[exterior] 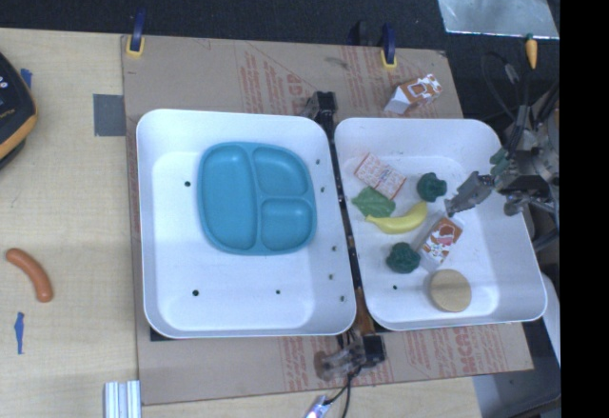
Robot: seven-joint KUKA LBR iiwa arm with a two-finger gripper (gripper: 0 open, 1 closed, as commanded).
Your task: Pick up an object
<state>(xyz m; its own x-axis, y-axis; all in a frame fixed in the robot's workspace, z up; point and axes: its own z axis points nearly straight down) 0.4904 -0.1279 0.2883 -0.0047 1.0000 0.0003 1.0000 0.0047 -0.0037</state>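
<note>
The right bin (519, 245) holds a red-and-white carton (381, 176), a yellow banana (402, 218), a green leafy piece (371, 203), two green broccoli pieces (431, 186) (402, 258), a small juice carton (442, 238) and a tan round biscuit (449, 290). My gripper (485, 200) hovers over the right side of this bin, just right of the upper broccoli and above the juice carton. It is open with nothing between its fingers.
The left bin (162, 302) carries a blue divided plate (257, 197). Behind the right bin, another small carton (416, 92) lies on the cardboard. A sausage (30, 273) rests on the bench far left, near a yellow-and-black device (11, 111).
</note>
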